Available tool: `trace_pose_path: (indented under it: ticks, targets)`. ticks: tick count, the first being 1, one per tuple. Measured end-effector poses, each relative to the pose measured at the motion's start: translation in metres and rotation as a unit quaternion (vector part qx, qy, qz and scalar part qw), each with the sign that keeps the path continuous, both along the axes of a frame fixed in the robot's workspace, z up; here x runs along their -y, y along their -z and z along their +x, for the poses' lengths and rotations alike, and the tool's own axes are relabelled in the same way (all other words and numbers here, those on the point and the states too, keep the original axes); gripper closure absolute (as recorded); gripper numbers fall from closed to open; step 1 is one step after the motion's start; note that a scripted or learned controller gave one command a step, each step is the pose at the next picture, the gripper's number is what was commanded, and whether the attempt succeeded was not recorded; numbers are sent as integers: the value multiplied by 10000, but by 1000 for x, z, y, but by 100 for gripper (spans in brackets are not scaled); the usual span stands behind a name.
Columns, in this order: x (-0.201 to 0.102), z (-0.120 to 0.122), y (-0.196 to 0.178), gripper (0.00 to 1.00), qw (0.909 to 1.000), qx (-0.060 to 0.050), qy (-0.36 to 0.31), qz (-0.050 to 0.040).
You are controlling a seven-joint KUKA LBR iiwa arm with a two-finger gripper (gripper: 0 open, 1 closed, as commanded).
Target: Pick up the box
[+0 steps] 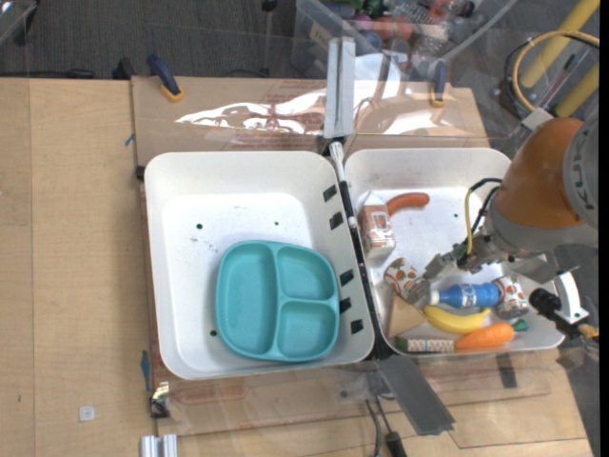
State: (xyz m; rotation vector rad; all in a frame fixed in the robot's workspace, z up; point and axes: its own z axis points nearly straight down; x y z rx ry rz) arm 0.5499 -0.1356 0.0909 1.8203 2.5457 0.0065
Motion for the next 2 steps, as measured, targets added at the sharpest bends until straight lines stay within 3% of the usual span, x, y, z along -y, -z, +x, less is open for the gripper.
trace_pose_path:
  ticks: [1,2]
  targets:
    - [20,-57,0,0,10000,18,2,1]
    - [22,-56,-11,100,10000,53,25,-16]
